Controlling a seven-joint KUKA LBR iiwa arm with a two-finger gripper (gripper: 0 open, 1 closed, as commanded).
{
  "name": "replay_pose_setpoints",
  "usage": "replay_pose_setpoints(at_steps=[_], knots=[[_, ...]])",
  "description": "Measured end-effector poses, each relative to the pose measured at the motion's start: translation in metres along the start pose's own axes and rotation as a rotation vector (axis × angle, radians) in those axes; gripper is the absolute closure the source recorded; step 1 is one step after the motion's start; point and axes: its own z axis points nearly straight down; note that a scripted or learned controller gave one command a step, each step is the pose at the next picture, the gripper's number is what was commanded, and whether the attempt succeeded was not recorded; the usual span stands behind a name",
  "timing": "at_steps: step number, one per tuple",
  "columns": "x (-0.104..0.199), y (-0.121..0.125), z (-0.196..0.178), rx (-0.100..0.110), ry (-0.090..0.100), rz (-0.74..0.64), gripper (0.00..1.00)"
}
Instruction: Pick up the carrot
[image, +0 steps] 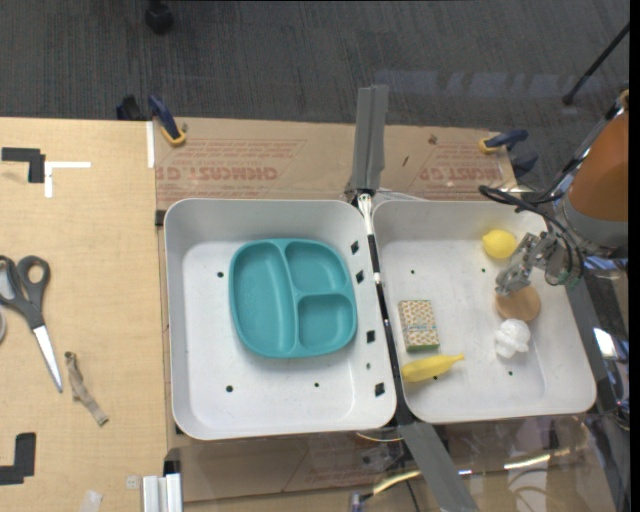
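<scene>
left bin (190, 330): teal divided plate (294, 297) at its middle. right bin (560, 385): arm (605, 185) entering over the far right corner; gripper (516, 279) low above a brown round item (520, 303) near the right edge, opening cannot be told, nothing seen held. patterned box (419, 325) near the left edge. lemon (499, 243) toward the far edge. white lump (512, 338) just below the brown item. yellow banana-shaped piece (432, 368) by the near left corner. no item identifiable as the carrot.

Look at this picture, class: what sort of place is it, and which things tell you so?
Probably a robotics lab workbench. A robot arm's gripper hangs over the right white bin of toy food, cardboard is clamped to the bench, and scissors lie on the wooden top beside the left bin.
</scene>
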Motion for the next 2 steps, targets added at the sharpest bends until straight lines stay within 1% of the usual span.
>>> replay_pose_setpoints(at_steps=[1,2], knots=[[0.057,-0.03,-0.12,0.001,0.005,-0.059,1.0],[0.111,-0.03,-0.215,0.0,0.005,-0.062,1.0]])
